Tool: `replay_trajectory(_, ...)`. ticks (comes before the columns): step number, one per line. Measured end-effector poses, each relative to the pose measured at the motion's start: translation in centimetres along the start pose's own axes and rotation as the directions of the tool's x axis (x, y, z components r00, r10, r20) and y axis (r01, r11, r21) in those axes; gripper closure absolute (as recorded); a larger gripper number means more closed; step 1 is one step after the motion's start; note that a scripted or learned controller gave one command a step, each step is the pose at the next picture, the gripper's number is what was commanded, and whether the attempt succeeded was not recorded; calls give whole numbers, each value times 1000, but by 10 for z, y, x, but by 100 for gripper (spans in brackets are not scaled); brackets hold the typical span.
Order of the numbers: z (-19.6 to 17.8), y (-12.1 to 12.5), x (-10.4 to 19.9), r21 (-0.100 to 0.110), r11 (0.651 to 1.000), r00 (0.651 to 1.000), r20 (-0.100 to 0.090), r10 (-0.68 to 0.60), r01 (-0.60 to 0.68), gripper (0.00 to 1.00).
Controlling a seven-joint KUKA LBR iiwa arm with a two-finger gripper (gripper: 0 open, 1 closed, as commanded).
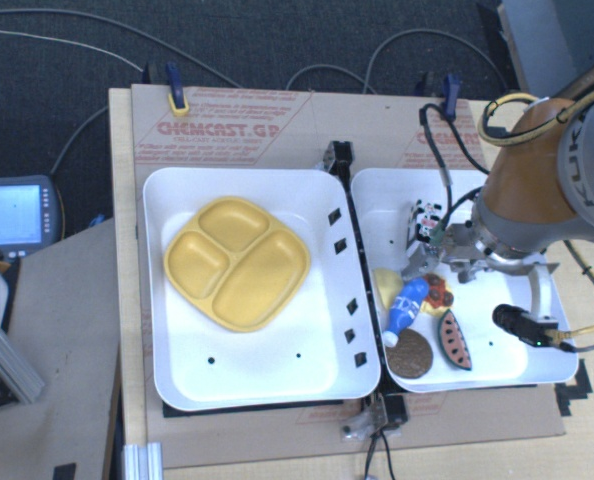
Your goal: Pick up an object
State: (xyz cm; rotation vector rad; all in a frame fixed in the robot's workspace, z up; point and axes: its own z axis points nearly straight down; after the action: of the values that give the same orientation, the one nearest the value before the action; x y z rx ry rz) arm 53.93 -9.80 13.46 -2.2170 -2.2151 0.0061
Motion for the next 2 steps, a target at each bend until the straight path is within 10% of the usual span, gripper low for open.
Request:
replay_trajectory(1, 48, 2, 1, -9, 1000, 1000, 0, -1, 1, 0)
replay_trajectory(2, 32, 6, -2, -25, 1000, 1000, 6, 2, -1, 100)
